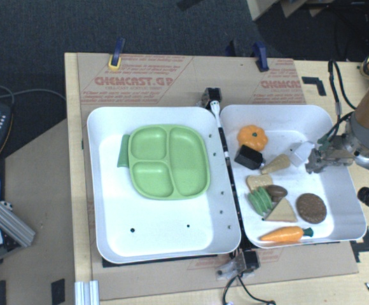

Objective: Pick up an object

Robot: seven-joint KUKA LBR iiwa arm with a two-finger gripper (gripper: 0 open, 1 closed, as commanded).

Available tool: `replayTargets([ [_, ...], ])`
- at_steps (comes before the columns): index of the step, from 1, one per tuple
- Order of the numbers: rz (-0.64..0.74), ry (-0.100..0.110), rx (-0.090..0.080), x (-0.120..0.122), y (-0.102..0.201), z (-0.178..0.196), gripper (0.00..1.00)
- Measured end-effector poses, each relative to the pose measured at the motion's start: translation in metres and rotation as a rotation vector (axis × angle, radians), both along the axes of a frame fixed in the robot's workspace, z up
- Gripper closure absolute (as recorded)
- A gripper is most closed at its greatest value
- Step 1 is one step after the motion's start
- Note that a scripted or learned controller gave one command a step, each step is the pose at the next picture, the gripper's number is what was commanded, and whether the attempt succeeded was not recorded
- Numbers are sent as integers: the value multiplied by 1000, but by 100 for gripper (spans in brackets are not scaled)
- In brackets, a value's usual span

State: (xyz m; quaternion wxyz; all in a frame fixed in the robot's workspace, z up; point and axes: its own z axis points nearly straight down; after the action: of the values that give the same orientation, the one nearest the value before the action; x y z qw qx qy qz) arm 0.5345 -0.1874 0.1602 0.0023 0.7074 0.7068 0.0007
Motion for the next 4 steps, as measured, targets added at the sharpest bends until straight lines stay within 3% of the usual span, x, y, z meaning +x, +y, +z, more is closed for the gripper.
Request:
replayTargets([
  [2,2,-1,0,-1,0,66,100],
  [4,6,1,1,54,84,60,100],
])
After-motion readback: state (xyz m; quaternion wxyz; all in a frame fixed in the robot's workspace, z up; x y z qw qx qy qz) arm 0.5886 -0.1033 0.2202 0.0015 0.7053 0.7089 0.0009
